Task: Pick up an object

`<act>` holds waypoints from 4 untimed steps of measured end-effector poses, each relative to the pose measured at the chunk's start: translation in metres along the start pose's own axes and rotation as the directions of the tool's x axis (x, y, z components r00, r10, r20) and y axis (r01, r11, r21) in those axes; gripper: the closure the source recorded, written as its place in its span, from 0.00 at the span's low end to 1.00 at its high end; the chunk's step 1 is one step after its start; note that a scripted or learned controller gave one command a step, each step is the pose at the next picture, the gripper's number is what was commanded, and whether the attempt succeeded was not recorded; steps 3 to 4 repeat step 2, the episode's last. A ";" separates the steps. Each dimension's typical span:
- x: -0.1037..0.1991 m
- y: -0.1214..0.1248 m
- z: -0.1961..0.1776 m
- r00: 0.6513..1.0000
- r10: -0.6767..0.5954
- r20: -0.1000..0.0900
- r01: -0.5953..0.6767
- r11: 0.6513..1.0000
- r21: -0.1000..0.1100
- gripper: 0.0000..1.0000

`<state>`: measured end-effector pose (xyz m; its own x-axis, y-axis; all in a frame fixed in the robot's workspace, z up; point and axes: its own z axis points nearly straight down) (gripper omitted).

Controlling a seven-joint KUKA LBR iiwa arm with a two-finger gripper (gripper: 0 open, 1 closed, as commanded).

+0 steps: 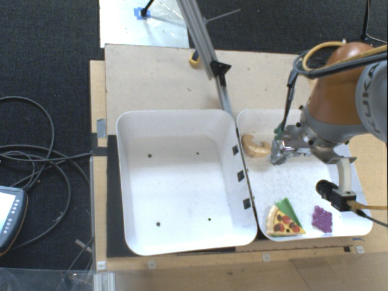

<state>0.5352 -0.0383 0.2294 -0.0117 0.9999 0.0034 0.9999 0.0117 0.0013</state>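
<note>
Three toys point(285, 221): curved, triangular, knobbly.

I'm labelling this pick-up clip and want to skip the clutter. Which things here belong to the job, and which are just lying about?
Job:
gripper, low in the right bin
tan croissant-like toy beside it
pizza slice toy
purple grape toy

Lying about:
left bin
black cables on the floor
handheld pendant
metal pole

Both bins point(182, 180) are showing smooth white plastic, slightly glossy. Bench point(151, 77) is looking like matt pale board. Arm's orange band point(333, 96) is shining glossy.
</note>
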 end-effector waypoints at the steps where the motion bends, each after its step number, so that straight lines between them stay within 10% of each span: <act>1: 0.049 0.000 0.008 1.000 0.001 0.001 -0.001 1.000 0.001 1.00; 2: 0.105 -0.004 -0.006 1.000 0.000 0.000 0.000 1.000 -0.001 1.00; 4: 0.105 -0.004 -0.006 1.000 0.000 0.000 0.000 1.000 -0.001 1.00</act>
